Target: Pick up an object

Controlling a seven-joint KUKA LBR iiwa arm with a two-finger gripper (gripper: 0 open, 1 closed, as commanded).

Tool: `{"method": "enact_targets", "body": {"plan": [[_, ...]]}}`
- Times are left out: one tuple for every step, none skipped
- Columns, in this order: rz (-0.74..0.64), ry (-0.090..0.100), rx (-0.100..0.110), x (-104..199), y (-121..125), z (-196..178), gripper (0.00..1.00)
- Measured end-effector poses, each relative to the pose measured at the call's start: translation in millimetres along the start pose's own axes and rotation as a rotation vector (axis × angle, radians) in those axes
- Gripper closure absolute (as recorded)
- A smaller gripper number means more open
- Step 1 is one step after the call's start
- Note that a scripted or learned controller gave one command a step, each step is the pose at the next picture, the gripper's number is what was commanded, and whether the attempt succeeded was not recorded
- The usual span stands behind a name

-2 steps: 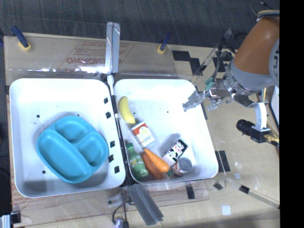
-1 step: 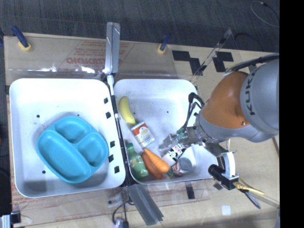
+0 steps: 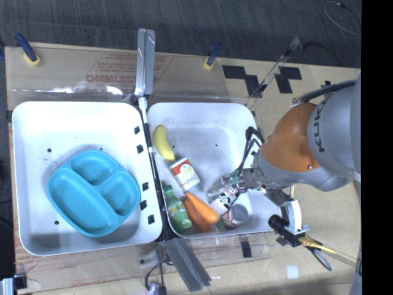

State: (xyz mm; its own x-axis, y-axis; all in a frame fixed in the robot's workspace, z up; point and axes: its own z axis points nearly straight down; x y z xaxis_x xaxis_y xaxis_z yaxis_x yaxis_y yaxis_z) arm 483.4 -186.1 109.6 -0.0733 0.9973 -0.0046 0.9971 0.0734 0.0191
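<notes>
The right bin (image 3: 202, 118) holds a yellow banana (image 3: 163, 142) near its left wall, a small carton with a red and white label (image 3: 185, 174), an orange carrot (image 3: 201, 208), a green bottle-like item (image 3: 176, 211) in the lower left corner and a small grey cup (image 3: 238, 212). My gripper (image 3: 230, 192) is low in this bin's lower right part, just above the cup and right of the carrot. The wrist covers its fingertips.
The left bin (image 3: 37, 125) holds a blue divided plate (image 3: 93, 192). A metal divider (image 3: 145, 66) stands between the bins at the far edge. The arm's orange band (image 3: 291, 143) overhangs the right bin's right wall.
</notes>
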Motion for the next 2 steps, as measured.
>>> {"method": "enact_targets", "body": {"plan": [[-0.004,-0.006,-0.006,-2.2,2.4,-13.7,1.0],[-0.005,-0.005,-0.006,-1.4,2.7,-13.3,0.0]]}}
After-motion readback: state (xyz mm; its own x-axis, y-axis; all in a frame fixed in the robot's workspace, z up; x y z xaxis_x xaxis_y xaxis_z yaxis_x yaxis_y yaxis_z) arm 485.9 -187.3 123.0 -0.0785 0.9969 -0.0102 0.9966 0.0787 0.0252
